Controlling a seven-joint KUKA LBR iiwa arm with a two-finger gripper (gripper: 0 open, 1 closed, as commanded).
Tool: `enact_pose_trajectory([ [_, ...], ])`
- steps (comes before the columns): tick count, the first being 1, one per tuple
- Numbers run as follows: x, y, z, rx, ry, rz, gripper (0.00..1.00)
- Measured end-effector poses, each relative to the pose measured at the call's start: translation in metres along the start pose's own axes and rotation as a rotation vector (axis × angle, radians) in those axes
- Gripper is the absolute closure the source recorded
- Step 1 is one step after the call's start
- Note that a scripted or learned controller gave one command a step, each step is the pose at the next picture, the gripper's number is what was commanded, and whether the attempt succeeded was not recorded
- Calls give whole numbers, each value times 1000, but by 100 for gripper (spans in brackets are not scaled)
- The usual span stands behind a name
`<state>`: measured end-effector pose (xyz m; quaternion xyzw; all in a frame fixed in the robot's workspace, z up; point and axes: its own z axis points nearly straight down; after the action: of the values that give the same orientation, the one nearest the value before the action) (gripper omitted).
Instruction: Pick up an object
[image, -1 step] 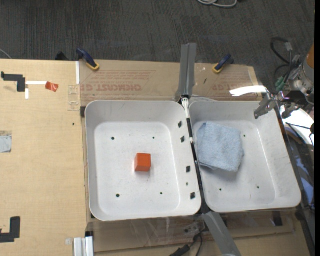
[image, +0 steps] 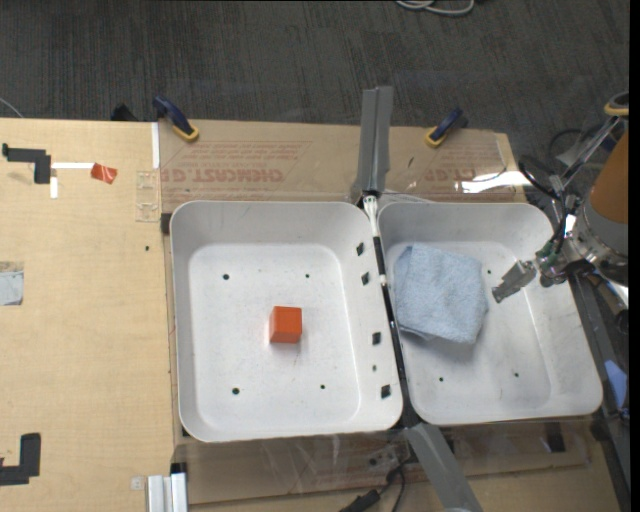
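White bin (image: 200, 300), small orange-red cube (image: 286, 325)

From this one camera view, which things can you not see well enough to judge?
- Gripper: small and blurred over the right bin; its finger state is unreadable.
- Arm: cut off by the right edge.
- Blue cloth: folded, so anything beneath is hidden.
- Orange block: far sides face away.
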<state>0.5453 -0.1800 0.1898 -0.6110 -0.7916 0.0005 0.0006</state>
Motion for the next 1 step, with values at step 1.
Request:
enact_pose_trajectory([
  [1, 28, -47, 99, 0, 0, 114, 0],
])
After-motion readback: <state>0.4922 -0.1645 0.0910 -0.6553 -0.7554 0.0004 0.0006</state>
